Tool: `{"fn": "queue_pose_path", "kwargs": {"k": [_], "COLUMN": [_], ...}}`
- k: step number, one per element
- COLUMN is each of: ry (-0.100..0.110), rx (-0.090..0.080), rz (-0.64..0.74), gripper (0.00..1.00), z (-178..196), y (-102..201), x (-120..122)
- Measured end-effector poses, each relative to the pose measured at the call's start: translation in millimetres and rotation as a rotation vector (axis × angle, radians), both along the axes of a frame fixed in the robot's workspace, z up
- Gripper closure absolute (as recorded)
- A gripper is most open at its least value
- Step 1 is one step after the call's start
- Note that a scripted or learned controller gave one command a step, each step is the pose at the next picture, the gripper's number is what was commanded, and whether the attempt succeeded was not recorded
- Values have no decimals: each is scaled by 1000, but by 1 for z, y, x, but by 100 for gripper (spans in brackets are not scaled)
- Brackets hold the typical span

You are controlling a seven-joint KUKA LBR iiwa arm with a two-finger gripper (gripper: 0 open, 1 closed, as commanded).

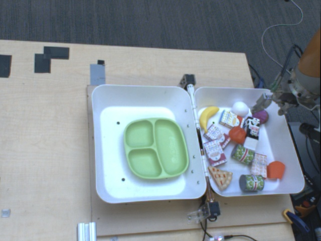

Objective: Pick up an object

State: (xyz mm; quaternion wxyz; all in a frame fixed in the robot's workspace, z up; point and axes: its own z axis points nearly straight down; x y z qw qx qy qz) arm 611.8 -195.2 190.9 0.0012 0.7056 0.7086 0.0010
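Observation:
The right bin (293, 157) holds several small toy foods. Among them are a yellow banana (208, 117), a white egg (241, 108), a purple piece (260, 117), a red piece (237, 133), a pizza slice (220, 177), two green cans (243, 154) (252, 183), an orange piece (276, 169) and several small cartons (214, 152). My gripper (272, 104) hangs over the bin's far right corner, just above and to the right of the purple piece. Its fingers stand apart, open, with nothing between them.
The left bin (108, 134) holds a light green divided plate (155, 148). A clamp (188, 80) sits at the far end of the wall between the bins. Cables (281, 29) trail over the dark floor behind the bench.

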Motion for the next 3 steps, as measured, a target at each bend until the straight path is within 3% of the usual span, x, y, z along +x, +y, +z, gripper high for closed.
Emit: {"fn": "queue_pose_path", "kwargs": {"k": [1,2,3], "ry": [-1,-8,-1], "rx": [-1,-2,1], "rz": [-2,-2,0], "gripper": [0,100,100], "z": [-105,-93,-10], "y": [5,5,92], "x": [-107,-105,-118]}}
